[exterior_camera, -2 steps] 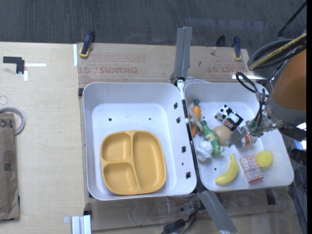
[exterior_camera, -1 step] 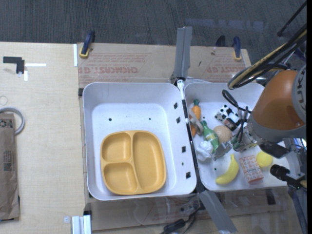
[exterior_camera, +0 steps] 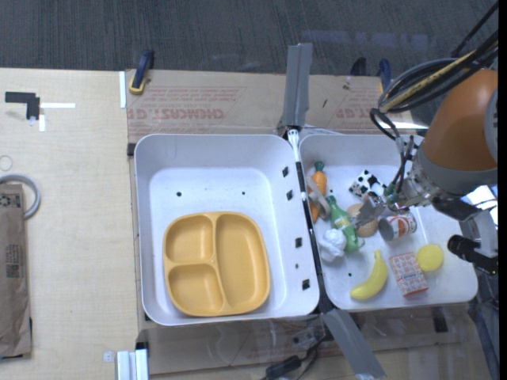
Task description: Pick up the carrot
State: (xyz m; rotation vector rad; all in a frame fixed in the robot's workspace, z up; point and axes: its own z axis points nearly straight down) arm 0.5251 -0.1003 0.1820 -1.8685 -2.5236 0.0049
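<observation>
i can't tell the gripper [exterior_camera: 379, 205] state; i'd move left to the carrot [exterior_camera: 318, 180] by the bin's [exterior_camera: 444, 291] left wall, avoiding the green bottle [exterior_camera: 339, 214].

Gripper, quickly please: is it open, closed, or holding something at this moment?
Gripper: cannot be told; it sits low in the right bin among the toys, away from the carrot.

The gripper [exterior_camera: 379, 204] hung low in the right bin [exterior_camera: 459, 291] among clutter, near a small can [exterior_camera: 398, 226]. The carrot [exterior_camera: 318, 182] lay by the bin's left wall (green top upward). The left bin [exterior_camera: 150, 180] held 1 yellow divided plate [exterior_camera: 215, 263].
</observation>
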